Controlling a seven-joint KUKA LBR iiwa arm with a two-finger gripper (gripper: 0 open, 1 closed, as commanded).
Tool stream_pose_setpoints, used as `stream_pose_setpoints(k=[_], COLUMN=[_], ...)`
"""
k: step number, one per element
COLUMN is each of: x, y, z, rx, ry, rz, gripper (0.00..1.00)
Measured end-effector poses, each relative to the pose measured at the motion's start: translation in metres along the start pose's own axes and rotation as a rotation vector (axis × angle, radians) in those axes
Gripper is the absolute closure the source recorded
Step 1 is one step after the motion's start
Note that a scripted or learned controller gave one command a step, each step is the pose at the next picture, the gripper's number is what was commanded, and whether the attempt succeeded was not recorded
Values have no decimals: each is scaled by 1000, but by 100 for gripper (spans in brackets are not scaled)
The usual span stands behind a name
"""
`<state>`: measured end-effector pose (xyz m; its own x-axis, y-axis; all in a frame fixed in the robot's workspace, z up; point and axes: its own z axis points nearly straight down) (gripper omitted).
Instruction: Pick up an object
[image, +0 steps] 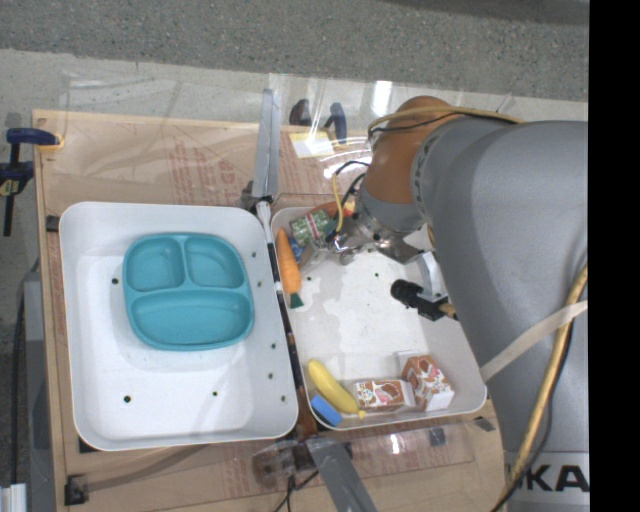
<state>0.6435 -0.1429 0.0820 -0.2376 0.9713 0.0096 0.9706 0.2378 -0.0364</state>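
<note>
The end effector (345, 240) sits low in the far left corner of the right bin (350, 325); whether it is apart or together cannot be told, since the wrist hides it; just to its left, touching or nearly so, lies a small green-and-red can (312, 226), tilted against the bin's corner. An orange carrot (288, 265) lies along the left wall just below the can; at the near wall a yellow banana (333, 388) rests over a blue piece (325, 411), with a lying carton (380, 395) and a second carton (427, 383) beside it to the right. The bulky grey arm (500, 230) covers the right bin's far right side.

The left bin (100, 380) is white and shallow and holds a teal divided plate (187, 290) in its far half; both bins rest side by side on a brown wooden table (150, 160); a blue clamp (20, 165) grips the table's left edge; grey floor (200, 30) shows beyond.

The middle of the right bin's floor is bare white, between the carrot and the cartons; the near half of the left bin's floor is also bare.
</note>
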Motion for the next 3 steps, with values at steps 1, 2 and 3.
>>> stream_pose_setpoints(k=[1,2,3], x=[0,0,0], y=[0,0,0], z=[0,0,0], rx=[0,0,0], ry=[0,0,0], rz=[0,0,0], gripper=[0,0,0])
